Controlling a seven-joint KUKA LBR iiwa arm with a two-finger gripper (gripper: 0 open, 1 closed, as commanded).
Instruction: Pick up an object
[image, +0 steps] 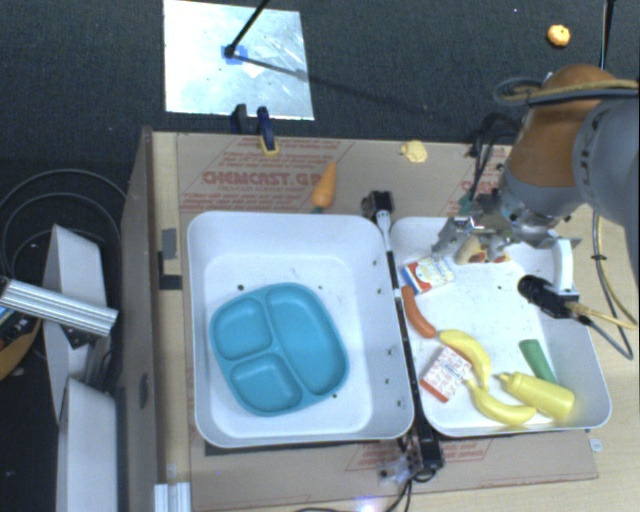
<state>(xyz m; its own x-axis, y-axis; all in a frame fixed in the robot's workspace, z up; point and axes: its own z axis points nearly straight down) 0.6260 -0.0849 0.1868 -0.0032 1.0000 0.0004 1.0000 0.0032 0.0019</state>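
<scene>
Beside one blue tray (278, 346), two bananas (468, 352), one mustard bottle (540, 391); claw (468, 238) state unclear.

Even overhead light, bright on white bins (300, 232); glare on foil sheet (238, 60) at top; soft shadows; slightly grainy; dark surroundings.

you have one fixed camera, mounted above the tabletop (260, 165) and looking down at a slant. it stands far enough off to take in both white bins whole: the left bin (200, 330) sits mid-frame, the right bin (580, 350) toward your right edge. dark floor (80, 80) shows along the top, beyond the far edge. the arm (565, 130) enters from the upper right.
</scene>
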